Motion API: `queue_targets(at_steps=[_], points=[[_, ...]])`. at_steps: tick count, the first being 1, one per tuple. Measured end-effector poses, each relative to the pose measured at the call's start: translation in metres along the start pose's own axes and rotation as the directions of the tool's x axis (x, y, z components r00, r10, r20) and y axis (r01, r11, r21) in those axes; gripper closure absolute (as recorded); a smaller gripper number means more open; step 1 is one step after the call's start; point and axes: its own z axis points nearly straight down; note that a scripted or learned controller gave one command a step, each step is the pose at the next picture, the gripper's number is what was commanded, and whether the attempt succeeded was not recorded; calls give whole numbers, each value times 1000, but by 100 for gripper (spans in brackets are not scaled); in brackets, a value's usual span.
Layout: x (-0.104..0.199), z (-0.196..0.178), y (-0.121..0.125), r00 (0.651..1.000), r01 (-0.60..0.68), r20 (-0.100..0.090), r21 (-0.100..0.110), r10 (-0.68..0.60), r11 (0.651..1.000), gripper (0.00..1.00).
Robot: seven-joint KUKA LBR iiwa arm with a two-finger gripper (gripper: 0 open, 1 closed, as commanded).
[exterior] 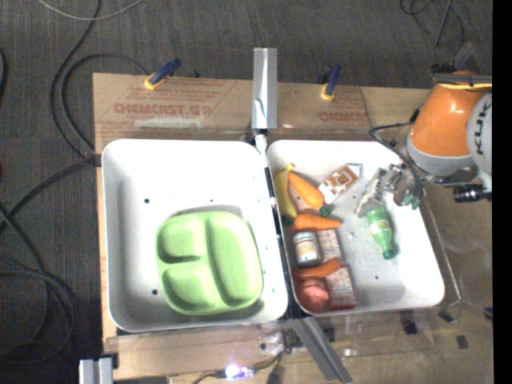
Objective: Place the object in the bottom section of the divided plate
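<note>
Hovering over the right bin (416,294), nothing carried yet.
The gripper (386,184) hung just above the green bottle (381,229) (whether it was spread or clenched I could not tell), with carrots (308,192) and a can (306,248) alongside. The green divided plate (210,261) sat unfilled in the left bin (128,182); picking and placing both remained.

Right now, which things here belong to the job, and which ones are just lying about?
Job: divided plate in the left bin; gripper above the green bottle.
Lying about: carrots, banana, small can, blue clamp.
</note>
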Motion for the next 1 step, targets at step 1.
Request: queue_targets(at_steps=[1], points=[[109,-6,-51,1000,7,-13,4,-7,1000,100]])
